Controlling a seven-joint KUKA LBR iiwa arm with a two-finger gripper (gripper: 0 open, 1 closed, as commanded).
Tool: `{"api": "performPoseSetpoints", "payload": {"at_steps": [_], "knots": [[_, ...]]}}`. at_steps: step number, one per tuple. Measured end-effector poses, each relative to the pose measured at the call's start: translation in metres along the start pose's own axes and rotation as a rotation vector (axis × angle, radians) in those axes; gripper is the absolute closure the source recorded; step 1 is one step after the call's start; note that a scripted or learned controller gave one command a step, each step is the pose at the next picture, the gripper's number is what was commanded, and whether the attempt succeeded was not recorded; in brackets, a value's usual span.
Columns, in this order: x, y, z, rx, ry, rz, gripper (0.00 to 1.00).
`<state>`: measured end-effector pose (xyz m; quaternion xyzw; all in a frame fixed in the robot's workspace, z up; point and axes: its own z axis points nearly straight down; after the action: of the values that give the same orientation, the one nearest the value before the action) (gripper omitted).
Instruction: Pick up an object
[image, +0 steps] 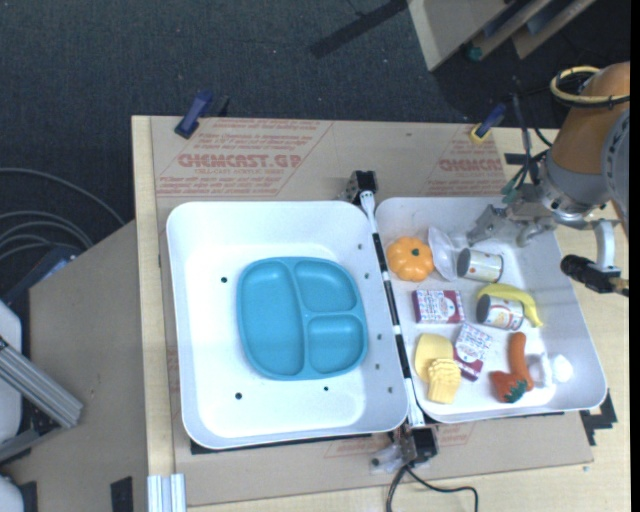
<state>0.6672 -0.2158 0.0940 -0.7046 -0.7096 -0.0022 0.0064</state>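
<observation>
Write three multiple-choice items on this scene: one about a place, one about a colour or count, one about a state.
1. Where does the blue divided plate lie?
A. in the left bin
B. in the right bin
C. on the bare bench

2. What colour is the small pumpkin?
A. green
B. orange
C. purple

3. How is the can nearest the gripper resting?
A. upright on its base
B. on its side
C. stacked on the plate

Answers: 1 A, the plate sits alone in the left bin. 2 B, the pumpkin is orange with a green stem. 3 B, the can's round end faces sideways, so it lies on its side in the right bin.
</observation>
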Motion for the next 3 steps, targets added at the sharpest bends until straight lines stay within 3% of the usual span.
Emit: {"api": "performPoseSetpoints", "payload": {"at_steps": [2,3], "knots": [[0.102,0.001,0.010,-0.006,-0.011,0.006,0.00],[0.120,0.001,0.010,-0.005,-0.011,0.006,0.00]]}}
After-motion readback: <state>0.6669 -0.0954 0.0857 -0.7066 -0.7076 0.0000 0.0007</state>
